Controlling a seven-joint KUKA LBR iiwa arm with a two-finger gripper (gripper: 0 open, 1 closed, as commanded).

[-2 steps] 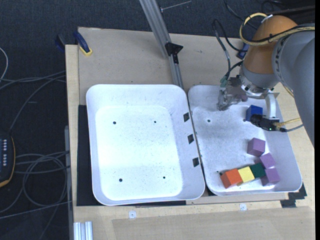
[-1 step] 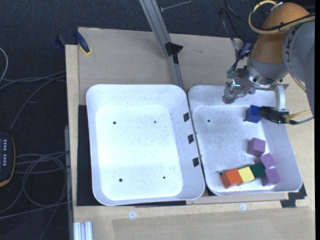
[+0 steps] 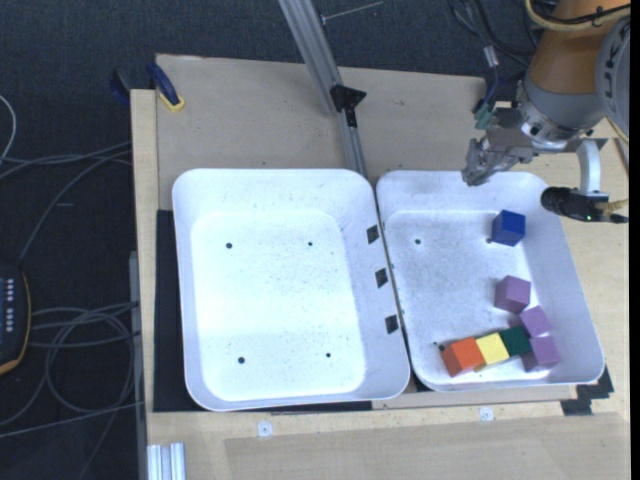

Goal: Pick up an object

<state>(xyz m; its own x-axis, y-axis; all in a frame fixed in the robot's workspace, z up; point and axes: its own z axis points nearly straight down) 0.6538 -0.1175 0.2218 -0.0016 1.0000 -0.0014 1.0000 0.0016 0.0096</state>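
My gripper [image 3: 478,171] hangs over the far rim of the right bin [image 3: 440,208], with nothing visible between its fingers. A blue cube [image 3: 508,227] lies in that bin, just right of and nearer than the gripper. Further toward the front sits a purple cube [image 3: 513,293]. Along the front right corner lie an orange block [image 3: 461,355], a yellow block [image 3: 491,349], a green block [image 3: 516,342] and two more purple blocks [image 3: 541,335].
The left bin [image 3: 270,288] stands beside the right one, with black clips [image 3: 381,277] on the shared edge. A slanted metal bar [image 3: 320,58] crosses the bench behind the bins. Cables lie on the floor at the left.
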